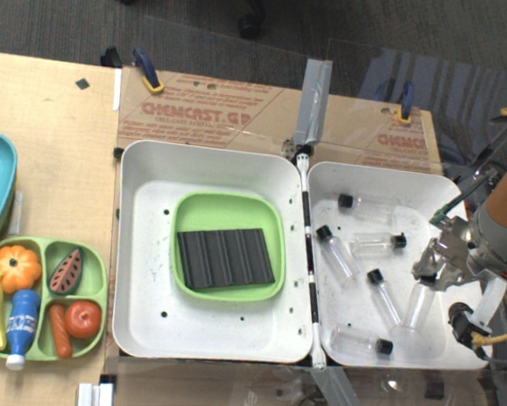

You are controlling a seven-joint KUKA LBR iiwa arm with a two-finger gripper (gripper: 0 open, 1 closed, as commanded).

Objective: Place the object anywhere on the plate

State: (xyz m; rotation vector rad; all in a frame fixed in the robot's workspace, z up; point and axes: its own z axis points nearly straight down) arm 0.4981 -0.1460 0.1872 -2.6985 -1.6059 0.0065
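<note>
Tubes point(379, 290) with black caps lie in the right bin point(364, 178). The gripper point(433, 271) hangs over that bin's right side; its grip is hard to tell. The green plate point(189, 213) sits in the left bin point(135, 302), holding a dark mat point(226, 257).

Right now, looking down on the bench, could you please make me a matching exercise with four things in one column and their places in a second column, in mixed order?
Things:
1. green plate
2. black ridged mat
3. clear tubes with black caps
4. gripper

Places:
A. lying on the green plate
B. scattered in the right white bin
C. over the right side of the right white bin
D. in the middle of the left white bin

Pairs: 1-D, 2-A, 3-B, 4-C
</note>
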